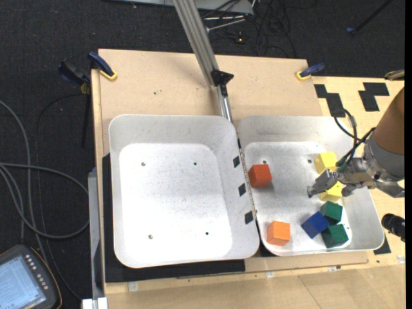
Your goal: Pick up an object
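Note:
In the right bin (283, 148) lie several blocks. A red-orange cube (260, 175) sits near the bin's left wall, and an orange cube (279, 232) lies near the front. A blue block (315, 224) and two green blocks (333, 212) (335, 235) cluster at the front right. A yellow block (326, 161) lies at the right, with another yellow piece (334, 191) below it. My gripper (329, 184) hovers low over that second yellow piece, the arm reaching in from the right. Its fingers are too dark and small to read.
The left bin (170, 188) lies beside the right one, sharing a divider edge with black tabs (244, 188). A metal pole (199, 37) slants across the bench's back. Clamps sit at the bench's far corners (103, 66) (310, 71).

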Robot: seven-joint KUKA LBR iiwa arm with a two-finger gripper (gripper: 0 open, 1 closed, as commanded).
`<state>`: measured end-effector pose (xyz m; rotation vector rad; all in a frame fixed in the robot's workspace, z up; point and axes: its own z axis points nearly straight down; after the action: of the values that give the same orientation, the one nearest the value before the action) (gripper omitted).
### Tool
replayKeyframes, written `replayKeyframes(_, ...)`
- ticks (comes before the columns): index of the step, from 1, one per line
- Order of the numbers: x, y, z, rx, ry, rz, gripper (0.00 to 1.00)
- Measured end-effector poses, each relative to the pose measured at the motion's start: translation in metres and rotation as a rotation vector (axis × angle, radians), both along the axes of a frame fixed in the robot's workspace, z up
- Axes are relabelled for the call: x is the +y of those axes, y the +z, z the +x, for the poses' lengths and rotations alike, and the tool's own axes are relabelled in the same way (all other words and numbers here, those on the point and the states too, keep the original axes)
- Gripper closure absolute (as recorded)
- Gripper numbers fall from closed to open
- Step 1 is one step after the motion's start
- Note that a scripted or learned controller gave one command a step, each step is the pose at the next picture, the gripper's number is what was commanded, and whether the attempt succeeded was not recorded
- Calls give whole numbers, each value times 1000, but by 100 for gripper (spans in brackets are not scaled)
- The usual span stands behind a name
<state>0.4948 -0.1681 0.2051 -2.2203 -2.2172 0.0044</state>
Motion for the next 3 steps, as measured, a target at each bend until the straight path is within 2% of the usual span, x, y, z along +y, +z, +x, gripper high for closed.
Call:
replayKeyframes(1,4,-64,-3,2,0,1,0)
replayKeyframes(2,4,-112,-3,-4,0,-2,0)
replayKeyframes(3,4,-99,-2,-7,0,-1,100)
